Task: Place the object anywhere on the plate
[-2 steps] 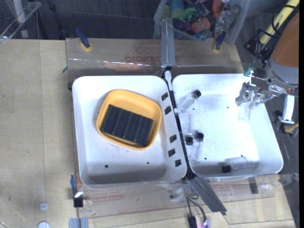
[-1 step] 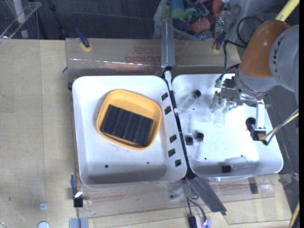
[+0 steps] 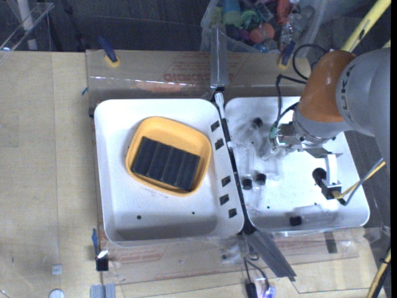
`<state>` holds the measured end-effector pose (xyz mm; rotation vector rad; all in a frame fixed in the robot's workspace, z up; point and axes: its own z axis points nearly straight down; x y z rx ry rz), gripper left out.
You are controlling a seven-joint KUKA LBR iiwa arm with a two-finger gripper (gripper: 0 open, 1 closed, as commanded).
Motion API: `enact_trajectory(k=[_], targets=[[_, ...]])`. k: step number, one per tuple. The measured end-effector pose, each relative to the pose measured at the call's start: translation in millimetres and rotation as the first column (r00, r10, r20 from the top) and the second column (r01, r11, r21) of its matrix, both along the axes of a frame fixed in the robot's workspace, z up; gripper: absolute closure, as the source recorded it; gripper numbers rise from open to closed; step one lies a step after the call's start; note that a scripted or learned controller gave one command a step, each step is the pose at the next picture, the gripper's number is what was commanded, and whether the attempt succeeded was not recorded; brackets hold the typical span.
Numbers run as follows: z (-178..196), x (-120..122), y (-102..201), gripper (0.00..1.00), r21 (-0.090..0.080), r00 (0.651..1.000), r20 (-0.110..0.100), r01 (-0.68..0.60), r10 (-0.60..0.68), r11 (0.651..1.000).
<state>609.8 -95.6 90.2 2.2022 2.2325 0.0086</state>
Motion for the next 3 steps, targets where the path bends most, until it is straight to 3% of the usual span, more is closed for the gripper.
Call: enact_trajectory(k=[1,2,3], targets=[[94,-75,72,1.0,0.002,0.996,-0.012,-0.092,0.092,0.996],[94,-52,118,1.0,0.0,0.966,-0.007,-0.257,0.257,0.966],[94,-52,117,0.0,0.0,0.967,-0.007,-0.256,0.256,0.967]])
